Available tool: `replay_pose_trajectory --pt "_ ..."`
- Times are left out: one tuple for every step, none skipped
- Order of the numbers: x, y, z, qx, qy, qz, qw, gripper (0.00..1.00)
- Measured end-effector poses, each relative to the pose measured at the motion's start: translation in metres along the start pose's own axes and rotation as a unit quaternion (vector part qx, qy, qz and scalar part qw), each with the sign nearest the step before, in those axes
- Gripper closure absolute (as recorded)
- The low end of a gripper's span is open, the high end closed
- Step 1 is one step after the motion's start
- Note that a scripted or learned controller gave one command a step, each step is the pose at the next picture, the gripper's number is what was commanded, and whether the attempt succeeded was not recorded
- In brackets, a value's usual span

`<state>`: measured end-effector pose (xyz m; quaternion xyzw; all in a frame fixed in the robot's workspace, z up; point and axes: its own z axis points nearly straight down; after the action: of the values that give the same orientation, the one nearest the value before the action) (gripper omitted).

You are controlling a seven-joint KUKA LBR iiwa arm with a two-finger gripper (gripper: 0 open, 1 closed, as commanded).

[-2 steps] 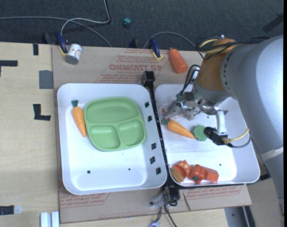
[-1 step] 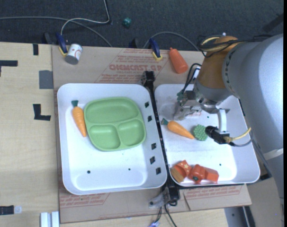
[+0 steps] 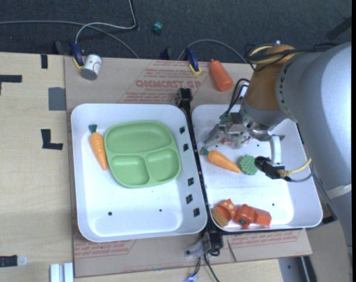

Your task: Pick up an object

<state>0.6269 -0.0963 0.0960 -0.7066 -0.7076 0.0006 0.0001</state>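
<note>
the big grey arm leans over the right bin, its gripper low near the bin's top left with fingers spread a little and nothing between them. so nothing is picked up yet. just below the gripper lies a toy carrot, likely the nearest candidate; further below sits a red toy pile.

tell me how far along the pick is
Done: the arm has reached into the right bin, and the gripper sits low just above the carrot. In hand: nothing visibly held. Left: grasping and lifting; the carrot lies flat on the bin floor, and the red toy is untouched.
</note>
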Motion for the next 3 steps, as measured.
replay_pose_trajectory --pt "-0.0111 0.0301 0.0139 0.033 0.007 0.005 0.9994 0.00" --pt "-0.0072 0.0296 0.0140 0.032 0.002 0.007 0.9995 0.00" --pt "-0.0066 0.0296 0.0140 0.032 0.001 0.007 0.9995 0.00"
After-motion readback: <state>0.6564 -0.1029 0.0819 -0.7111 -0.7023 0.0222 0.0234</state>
